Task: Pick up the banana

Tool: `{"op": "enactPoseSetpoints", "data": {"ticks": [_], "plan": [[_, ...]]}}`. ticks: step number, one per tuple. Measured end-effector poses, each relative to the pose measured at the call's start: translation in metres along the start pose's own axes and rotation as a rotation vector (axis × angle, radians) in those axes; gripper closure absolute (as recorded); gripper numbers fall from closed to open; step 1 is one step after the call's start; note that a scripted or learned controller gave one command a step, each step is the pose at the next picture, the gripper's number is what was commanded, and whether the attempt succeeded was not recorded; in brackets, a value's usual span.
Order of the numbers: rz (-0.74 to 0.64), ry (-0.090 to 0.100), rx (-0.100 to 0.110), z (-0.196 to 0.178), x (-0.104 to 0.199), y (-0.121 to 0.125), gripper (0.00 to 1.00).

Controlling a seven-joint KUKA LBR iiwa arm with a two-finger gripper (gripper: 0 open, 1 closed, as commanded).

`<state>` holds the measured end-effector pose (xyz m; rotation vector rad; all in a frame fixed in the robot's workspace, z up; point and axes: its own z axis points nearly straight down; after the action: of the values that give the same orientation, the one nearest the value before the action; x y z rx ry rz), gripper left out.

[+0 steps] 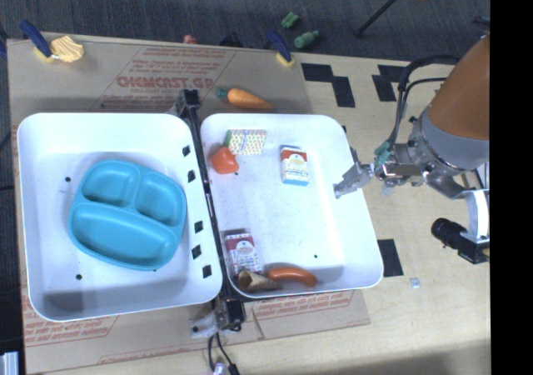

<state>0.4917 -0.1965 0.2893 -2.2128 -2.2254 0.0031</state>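
– Now, where do we place the gripper?

– We mark the grey two-finger gripper (348, 184) at the right rim of the right-hand shallow white plastic bin (360, 232), about midway along that rim. It points left, toward the bin's interior. Whether it is spread or closed we cannot tell at this slant.

– And the banana?

– We label it with caution. A tan, curved, banana-like piece (256, 282) lies against the near wall of the right bin. It touches an orange-red sausage-shaped toy (293, 275) on its right, and a small red printed carton (240, 250) sits just behind it. It is well apart from the gripper.

– What else do we note in that bin?

– Toward the far side we see a round red tomato-like toy (223, 160), a checked green-and-white packet (246, 142) and a small white-and-red carton (294, 165).

– And outside it?

– An orange plastic carrot (246, 98) rests on the brown printed cardboard sheet (158, 73), just beyond the bin's far rim. The left-hand shallow white bin (37, 198) carries a blue compartmented plastic plate (127, 213).
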Motion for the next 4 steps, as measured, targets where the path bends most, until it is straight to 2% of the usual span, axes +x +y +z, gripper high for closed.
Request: {"op": "enactPoseSetpoints", "data": {"ticks": [1, 2, 3, 4], "plan": [[0.028, 0.001, 0.003, 0.099, 0.129, 0.007, 0.0], [0.309, 0.0, 0.0, 0.098, 0.158, 0.09, 0.0], [0.059, -0.001, -0.001, 0.083, 0.2, 0.112, 0.0], [-0.132, 0.0, 0.003, 0.099, 0.196, -0.015, 0.0]]}}
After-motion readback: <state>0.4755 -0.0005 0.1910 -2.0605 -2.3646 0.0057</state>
